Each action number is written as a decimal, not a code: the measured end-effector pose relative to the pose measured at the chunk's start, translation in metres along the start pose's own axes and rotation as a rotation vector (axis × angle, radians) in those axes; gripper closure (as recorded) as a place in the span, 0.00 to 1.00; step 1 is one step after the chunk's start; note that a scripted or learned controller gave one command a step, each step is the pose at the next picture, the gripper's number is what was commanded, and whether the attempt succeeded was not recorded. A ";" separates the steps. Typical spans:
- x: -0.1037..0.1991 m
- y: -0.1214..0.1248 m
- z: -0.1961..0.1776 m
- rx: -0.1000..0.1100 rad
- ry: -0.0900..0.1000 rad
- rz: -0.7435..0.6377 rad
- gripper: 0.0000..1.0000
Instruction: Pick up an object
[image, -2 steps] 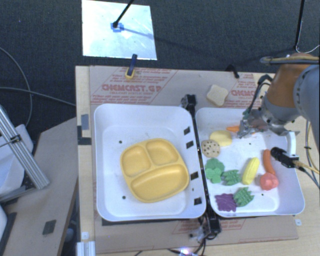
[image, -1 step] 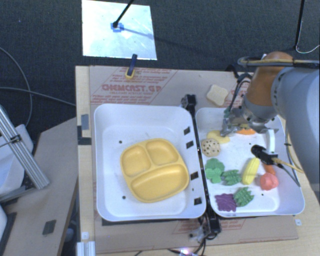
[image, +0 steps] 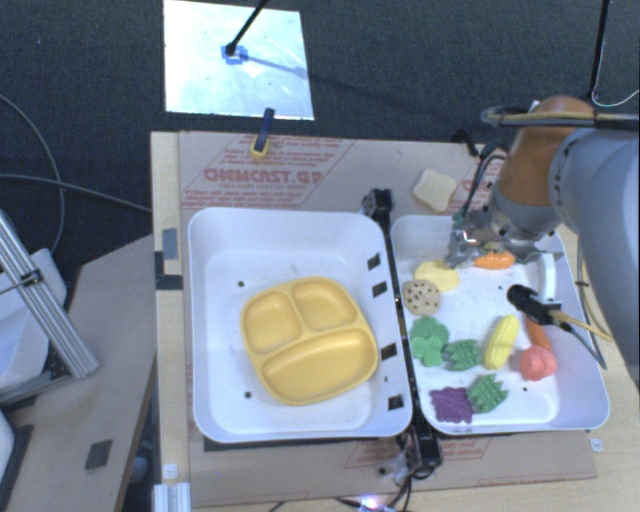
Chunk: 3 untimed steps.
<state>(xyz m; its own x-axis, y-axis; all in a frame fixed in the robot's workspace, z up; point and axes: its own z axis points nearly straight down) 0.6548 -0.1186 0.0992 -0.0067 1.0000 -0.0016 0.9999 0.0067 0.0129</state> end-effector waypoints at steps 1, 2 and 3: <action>0.033 0.016 0.014 0.007 0.002 -0.001 1.00; 0.031 0.015 0.013 0.008 0.001 0.001 1.00; 0.031 0.015 0.013 0.008 0.001 0.001 1.00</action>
<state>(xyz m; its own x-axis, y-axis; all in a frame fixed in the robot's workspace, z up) 0.6698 -0.0879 0.0859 -0.0060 1.0000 -0.0008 1.0000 0.0060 0.0050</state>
